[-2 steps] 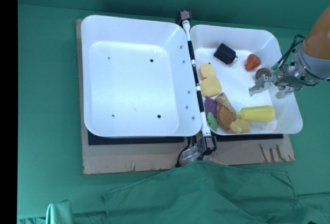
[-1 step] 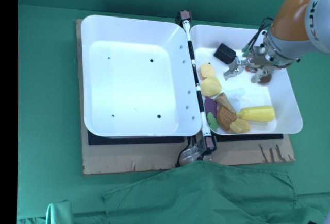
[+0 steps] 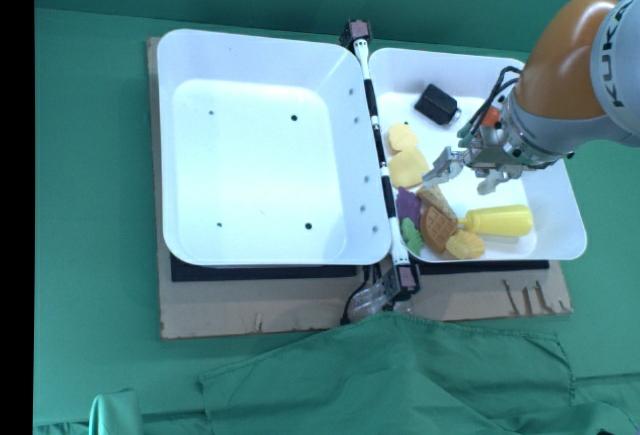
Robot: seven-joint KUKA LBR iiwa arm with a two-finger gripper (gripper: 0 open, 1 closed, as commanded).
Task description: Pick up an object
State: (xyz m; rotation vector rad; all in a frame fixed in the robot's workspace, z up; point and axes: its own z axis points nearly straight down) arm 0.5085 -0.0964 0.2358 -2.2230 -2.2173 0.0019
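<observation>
While poised over the right bin (image 3: 555,193), the left bin (image 3: 260,63) far off to the left, hangs with gripper (image 3: 462,179) spread apart, clasping nothing. Just below it, yellow bottle (image 3: 498,220) lying flat and clear, likely the easiest pick. Just left, yellow chunks (image 3: 408,166) crowding the divider, awkward to straddle. Above, black block (image 3: 436,103) alone.

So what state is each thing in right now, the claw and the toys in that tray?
Gripper: open, nothing between its fingers, over the right bin.
Yellow bottle: lying on its side, not gripped.
Black block: lying flat, apart from the other toys.
Waffle piece: lying in the toy cluster, not gripped.
Yellow chunk: lying flat, touching a smaller yellow piece.
</observation>
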